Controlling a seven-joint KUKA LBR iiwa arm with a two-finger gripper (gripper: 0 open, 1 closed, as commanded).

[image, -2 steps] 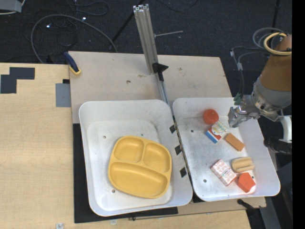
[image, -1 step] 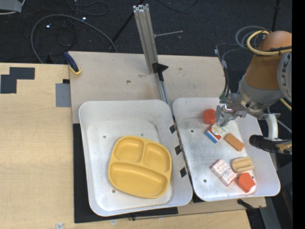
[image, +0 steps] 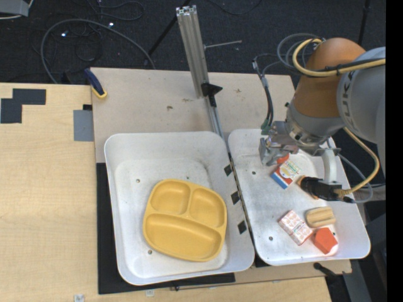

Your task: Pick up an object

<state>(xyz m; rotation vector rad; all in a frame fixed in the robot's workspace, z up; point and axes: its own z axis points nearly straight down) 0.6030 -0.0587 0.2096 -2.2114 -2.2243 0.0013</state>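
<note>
My gripper (image: 272, 152) hangs low over the far part of the right bin (image: 264, 203), on the grey arm with its orange band. Just beneath and to the right of it lies a small red, white and blue carton (image: 284, 172), partly covered by the gripper; whether they touch cannot be told. Toward the bin's near right corner lie a pink patterned box (image: 294, 226), a tan bread-like piece (image: 320, 217) and an orange-red block (image: 325, 240), close together.
The left bin (image: 126, 168) holds a yellow divided plate (image: 185, 219). A metal post (image: 194, 49) rises behind the bins, near the gap between them. The wooden bench top (image: 44, 187) extends to the left.
</note>
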